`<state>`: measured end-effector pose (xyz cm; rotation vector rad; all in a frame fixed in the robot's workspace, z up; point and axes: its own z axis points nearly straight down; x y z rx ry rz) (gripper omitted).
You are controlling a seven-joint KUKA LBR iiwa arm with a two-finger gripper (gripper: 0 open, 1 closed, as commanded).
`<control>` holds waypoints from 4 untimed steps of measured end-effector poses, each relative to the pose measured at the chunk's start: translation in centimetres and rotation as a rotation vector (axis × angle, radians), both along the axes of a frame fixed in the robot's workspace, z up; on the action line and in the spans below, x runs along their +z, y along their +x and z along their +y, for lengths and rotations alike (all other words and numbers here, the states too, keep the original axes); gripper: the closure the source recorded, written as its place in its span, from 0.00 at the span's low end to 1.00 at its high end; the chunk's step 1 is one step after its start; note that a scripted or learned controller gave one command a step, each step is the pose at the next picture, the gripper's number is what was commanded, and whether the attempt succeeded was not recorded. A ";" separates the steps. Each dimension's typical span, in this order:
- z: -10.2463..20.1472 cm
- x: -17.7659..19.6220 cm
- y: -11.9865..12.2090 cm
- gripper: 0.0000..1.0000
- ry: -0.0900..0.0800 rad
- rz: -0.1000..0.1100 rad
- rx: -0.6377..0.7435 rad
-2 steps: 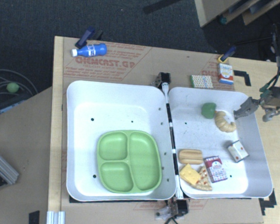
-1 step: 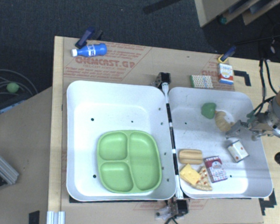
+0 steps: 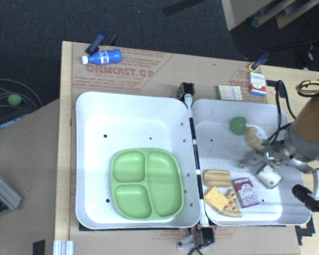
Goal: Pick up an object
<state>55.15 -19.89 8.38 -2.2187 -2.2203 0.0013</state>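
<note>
The right bin holds several small objects. A green round piece and a tan lump lie at its back. A hot dog bun, a yellow cheese wedge and a red packet lie at its front left. A small white block sits just below my gripper. The gripper is low in the bin's right half, beside the tan lump, under the grey arm with its orange band. I see nothing clearly held.
The left bin contains a green divided plate. A black divider rail separates the bins. Behind the bins on the bench lie a blue bottle, a patterned card and a small carton.
</note>
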 end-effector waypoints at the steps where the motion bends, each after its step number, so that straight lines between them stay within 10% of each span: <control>1: 3.0 0.1 4.4 0.00 -0.002 -0.004 0.001; 2: 0.3 0.1 -1.4 0.00 -0.001 -0.001 -0.002; 3: 3.7 -0.1 9.3 0.00 0.002 0.023 0.002; 4: 5.4 -0.5 10.2 0.00 0.001 0.061 0.002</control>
